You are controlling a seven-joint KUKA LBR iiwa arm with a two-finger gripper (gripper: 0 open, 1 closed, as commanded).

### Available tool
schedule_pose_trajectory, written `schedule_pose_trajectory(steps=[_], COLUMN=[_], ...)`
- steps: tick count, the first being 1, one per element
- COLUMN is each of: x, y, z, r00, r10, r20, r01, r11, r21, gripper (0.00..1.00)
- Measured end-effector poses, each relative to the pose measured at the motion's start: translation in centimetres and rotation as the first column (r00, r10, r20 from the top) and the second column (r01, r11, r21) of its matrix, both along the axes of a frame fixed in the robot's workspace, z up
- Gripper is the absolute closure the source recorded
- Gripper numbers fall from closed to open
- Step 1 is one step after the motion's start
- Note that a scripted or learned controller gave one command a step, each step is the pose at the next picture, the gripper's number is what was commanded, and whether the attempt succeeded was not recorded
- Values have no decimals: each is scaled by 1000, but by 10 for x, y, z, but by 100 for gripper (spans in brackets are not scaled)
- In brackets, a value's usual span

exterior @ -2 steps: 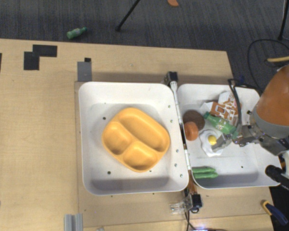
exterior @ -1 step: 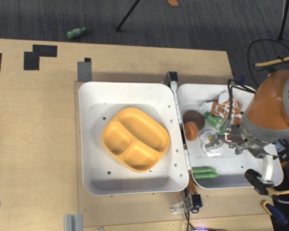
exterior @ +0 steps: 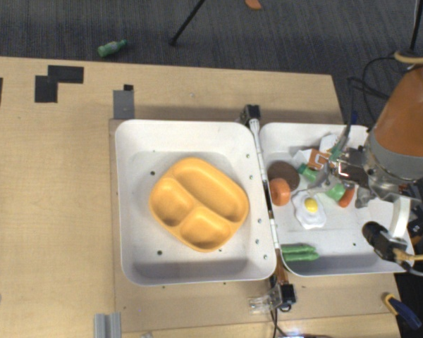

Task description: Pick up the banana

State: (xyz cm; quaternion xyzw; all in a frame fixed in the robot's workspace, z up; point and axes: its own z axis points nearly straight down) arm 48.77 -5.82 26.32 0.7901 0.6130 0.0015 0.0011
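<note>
My arm, grey with an orange band (exterior: 409, 118), reaches in from the right over the right bin (exterior: 338, 255). Its gripper (exterior: 340, 169) hangs low over the far right part of that bin. It sits right above a small heap of toy food: a green and orange piece (exterior: 311, 166) and a red-orange piece (exterior: 345, 197). Much of that heap is hidden under the gripper and wrist. I cannot pick out a banana shape among the toys that show.
The right bin also holds a brown round toy (exterior: 283, 171), an orange one (exterior: 280, 192), a fried egg (exterior: 310, 210) and a green pod (exterior: 298, 252). A yellow divided plate (exterior: 197, 203) lies in the left bin (exterior: 137, 259). A black cable part (exterior: 381, 239) hangs by the right rim.
</note>
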Motion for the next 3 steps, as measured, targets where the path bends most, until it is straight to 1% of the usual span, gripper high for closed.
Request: schedule_pose_trajectory(steps=[1,2,3], x=[-1,-2,92], y=[3,-37,-13], z=[-75,-170,-78], r00=[947,956,979], r10=[-320,-295,-206], r20=[-5,-6,-1], r01=[320,295,206], r11=[947,956,979], r21=[1,0,1], gripper=[0,0,0])
